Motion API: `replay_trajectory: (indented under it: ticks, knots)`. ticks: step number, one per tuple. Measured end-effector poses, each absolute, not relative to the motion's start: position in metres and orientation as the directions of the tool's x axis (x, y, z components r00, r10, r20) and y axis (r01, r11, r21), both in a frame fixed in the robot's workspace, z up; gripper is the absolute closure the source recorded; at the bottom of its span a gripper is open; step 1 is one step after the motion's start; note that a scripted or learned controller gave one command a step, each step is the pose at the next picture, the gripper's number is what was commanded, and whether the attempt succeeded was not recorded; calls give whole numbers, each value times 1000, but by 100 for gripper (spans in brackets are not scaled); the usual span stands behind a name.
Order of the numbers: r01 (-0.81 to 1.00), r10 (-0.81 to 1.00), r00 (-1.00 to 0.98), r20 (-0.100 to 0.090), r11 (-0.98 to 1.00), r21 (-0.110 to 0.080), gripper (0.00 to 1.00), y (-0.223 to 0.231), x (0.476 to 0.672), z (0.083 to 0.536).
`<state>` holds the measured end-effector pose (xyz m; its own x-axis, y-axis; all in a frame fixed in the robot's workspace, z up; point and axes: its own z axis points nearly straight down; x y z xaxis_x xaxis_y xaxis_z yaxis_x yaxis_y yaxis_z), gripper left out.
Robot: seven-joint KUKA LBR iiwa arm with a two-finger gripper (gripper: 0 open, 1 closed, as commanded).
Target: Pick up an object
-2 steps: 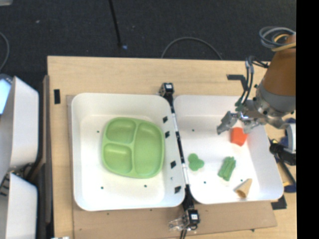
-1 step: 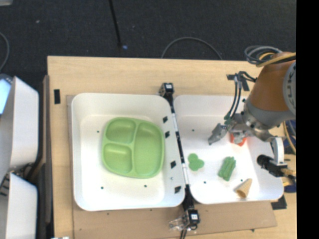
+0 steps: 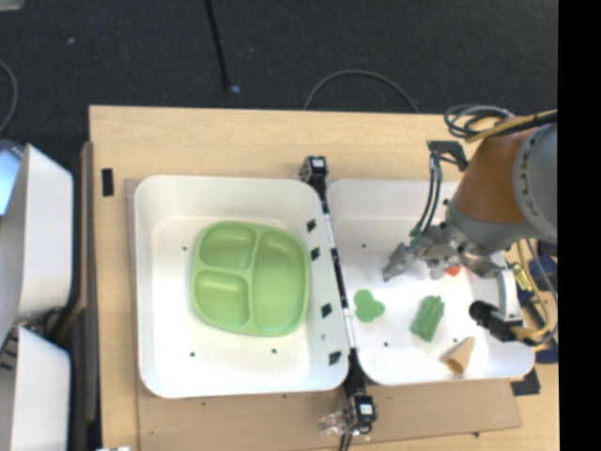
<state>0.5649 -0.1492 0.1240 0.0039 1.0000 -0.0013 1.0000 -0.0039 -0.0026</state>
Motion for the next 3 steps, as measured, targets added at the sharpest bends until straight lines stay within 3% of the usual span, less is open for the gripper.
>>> replay_trajectory:
  ticks: [1, 3]
  knots:
    - [1000, 1000, 9, -1, -9, 4, 100, -150, 566, 138]
    - [1000, 1000, -3, -3, 3, 7, 100, -161, 585, 250]
